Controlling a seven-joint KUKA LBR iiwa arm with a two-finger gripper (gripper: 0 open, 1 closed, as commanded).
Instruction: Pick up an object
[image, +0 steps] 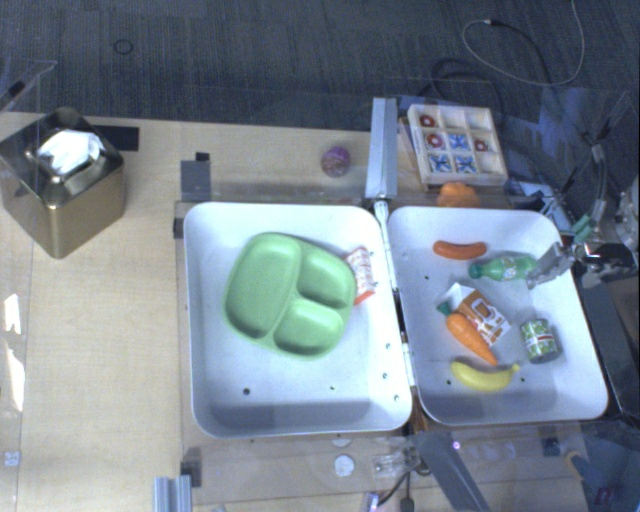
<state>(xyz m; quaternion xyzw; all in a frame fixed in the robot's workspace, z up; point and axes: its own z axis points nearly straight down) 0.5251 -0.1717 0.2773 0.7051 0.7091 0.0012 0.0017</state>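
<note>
Grey pincer (550, 266) hovering beside the green plastic bottle (503, 268).
I'm seeing it at the right white bin's (580, 400) far edge; grip state, I cannot tell.

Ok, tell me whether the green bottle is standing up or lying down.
Lying down. The green bottle lies on its side on the floor of the right bin, lengthwise across it, just below the sausage.

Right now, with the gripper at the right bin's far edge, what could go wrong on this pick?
1. The gripper sits beside the green bottle, which lies on its side and could roll away.
2. The carrot and snack packet touch; grabbing one may drag the other.
</note>
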